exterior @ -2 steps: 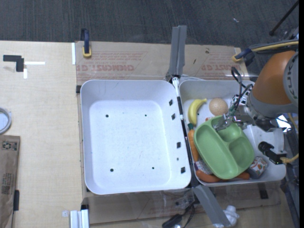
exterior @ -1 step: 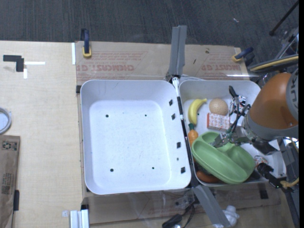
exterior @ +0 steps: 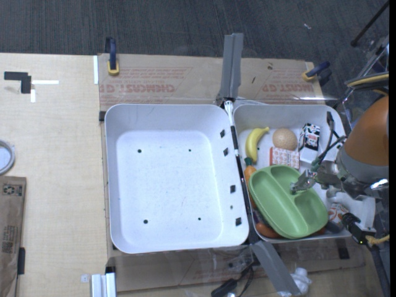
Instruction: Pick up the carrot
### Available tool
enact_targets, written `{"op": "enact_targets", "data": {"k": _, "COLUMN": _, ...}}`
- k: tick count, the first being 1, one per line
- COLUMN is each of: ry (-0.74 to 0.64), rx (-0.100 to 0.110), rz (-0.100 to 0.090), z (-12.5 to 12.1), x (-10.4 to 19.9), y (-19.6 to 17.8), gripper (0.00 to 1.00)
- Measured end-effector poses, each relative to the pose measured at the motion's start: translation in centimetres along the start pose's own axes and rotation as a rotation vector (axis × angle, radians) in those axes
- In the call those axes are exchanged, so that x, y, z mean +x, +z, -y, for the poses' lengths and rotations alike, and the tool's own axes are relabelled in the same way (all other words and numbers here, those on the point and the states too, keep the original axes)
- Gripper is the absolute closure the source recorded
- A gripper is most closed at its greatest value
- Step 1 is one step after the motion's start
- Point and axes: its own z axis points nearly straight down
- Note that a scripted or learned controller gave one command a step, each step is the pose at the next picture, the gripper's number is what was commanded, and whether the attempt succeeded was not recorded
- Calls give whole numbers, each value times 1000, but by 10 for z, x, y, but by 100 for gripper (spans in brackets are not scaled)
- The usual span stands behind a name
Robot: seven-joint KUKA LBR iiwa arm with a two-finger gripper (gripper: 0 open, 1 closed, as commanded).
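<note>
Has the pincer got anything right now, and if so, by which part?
Cannot be told. The pincer sits over the green dish in the right bin; nothing is visibly gripped. An orange piece, likely the carrot, lies at the dish's left edge.

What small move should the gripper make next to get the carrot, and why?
Probably shift the gripper toward the right bin's left wall. It hangs over the green two-part plastic dish, while the orange carrot peeks out at that dish's left edge, mostly covered. The dish may need nudging aside first.
</note>
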Motion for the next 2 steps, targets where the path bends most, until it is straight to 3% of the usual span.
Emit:
{"op": "enact_targets", "data": {"k": 1, "ry": -247, "rx": -9, "rz": 8, "z": -44, "x": 71, "y": -3, "gripper": 0}}
{"op": "enact_targets", "data": {"k": 2, "ry": -274, "rx": 5, "rz": 0, "z": 0, "x": 56, "y": -16, "gripper": 0}}
